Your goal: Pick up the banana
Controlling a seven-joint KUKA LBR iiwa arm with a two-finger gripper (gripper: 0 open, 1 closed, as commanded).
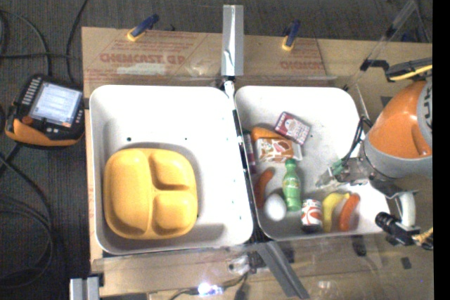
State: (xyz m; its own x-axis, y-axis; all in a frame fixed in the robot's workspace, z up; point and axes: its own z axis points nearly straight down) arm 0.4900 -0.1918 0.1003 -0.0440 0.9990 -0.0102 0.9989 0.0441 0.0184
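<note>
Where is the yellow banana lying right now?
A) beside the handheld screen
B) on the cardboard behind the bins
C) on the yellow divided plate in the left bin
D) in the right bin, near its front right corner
D: the banana lies in the right bin, by its front right corner, between a small can and a red-orange item.

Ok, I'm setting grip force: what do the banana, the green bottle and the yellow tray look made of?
The banana looks like smooth moulded plastic, a toy with uniform yellow colour. The green bottle seems glossy plastic with a white cap. The yellow tray appears rigid matte plastic, moulded into compartments. None is certain from this view.
</note>
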